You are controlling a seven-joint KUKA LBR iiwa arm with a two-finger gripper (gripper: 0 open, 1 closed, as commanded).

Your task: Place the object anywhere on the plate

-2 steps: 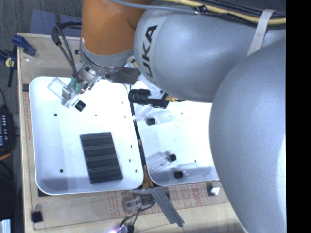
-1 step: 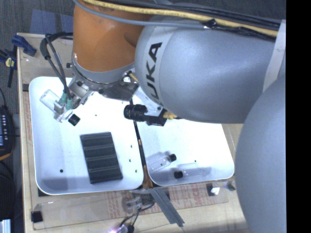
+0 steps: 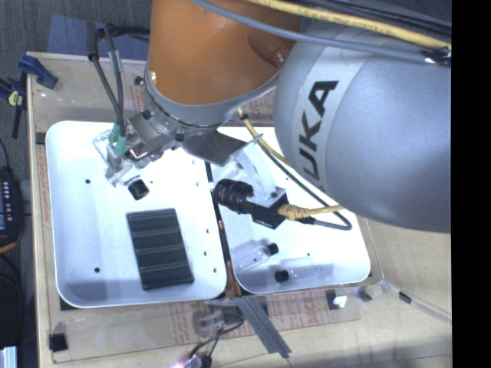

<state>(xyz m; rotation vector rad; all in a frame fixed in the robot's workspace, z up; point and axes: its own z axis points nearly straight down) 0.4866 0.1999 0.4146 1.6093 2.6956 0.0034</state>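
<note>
At the far left you see the wooden surface (image 3: pixel 37 167), and on it a blue clamp (image 3: pixel 34 67) near the far corner. Next comes the left bin (image 3: pixel 77 228). Two thin black cables (image 3: pixel 107 67) run down from the far edge of the surface to the tool (image 3: pixel 115 159), which is low over the far part of this bin. A small green part (image 3: pixel 116 135) sits on the top of the tool. You cannot tell whether the tool is wide or narrow, because its tip is pale and mixes with the white floor. You see nothing held in it.

The block (image 3: pixel 138 189), small and black, lies on the floor of the left bin, just beside the tool on its near right side. The plate (image 3: pixel 159 249), a dark ribbed rectangle, lies flat in the same bin, nearer to you than the block and apart from it. The block is not on the plate.

Further right is the right bin (image 3: pixel 337 263). Over its far left part hangs a black plug (image 3: pixel 234 193), and a yellow cable (image 3: pixel 314 215) leaves it to the right. Near the front wall of this bin lie a clear piece (image 3: pixel 261 251) and a small dark piece (image 3: pixel 281 275). The arm (image 3: pixel 360 129), orange and grey, covers the far and right part of the view.
</note>
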